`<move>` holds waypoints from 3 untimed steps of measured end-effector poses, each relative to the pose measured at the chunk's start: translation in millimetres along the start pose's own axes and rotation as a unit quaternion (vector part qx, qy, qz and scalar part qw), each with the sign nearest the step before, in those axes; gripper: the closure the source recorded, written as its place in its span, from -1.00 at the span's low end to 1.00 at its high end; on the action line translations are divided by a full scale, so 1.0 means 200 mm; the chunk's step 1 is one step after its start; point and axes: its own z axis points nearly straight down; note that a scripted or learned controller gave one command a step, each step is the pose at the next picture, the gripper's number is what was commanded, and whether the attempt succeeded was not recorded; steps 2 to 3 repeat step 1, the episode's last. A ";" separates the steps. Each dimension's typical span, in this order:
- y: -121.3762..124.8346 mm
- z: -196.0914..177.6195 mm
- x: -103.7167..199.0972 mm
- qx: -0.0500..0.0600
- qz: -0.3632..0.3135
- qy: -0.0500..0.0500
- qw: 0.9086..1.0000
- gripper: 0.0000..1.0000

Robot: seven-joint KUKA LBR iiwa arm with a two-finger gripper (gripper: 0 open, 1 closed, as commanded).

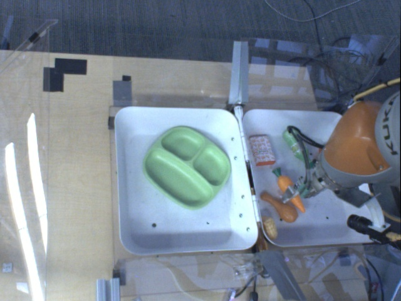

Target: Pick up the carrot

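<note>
The carrot [289, 190] lies in the right bin [326, 231], near its middle and toward the divider between the two bins; its orange body runs at a slant from upper left to lower right. The gripper [299, 192] is seen low over the carrot's lower end, at or just beside it, with the arm [360, 143] reaching in from the right. Whether the gripper is open or closed cannot be told — the tips are too small and crowded by cables.

Just below the carrot a brown, sausage-like item [279, 205] lies close alongside, and a small tan object [270, 227] sits by the bin's near left corner. A red-and-white packet [261, 150] and a green object [292, 140] lie further up the bin. The left bin [131, 231] bears a green divided plate [187, 165].

For this step to go well, the grip should be centred across the carrot's width, not at its tapering end, where it could be squeezed out. The closing line is best set square to the carrot's long axis — and kept clear of the brown item, lest both be caught or the carrot be nudged aside.
</note>
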 end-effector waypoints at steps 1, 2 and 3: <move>0.14 -0.49 0.17 0.007 0.175 0.003 0.985 1.00; 0.14 -0.49 0.17 0.007 0.175 0.003 0.985 1.00; 0.14 -0.49 0.17 0.007 0.175 0.003 0.985 1.00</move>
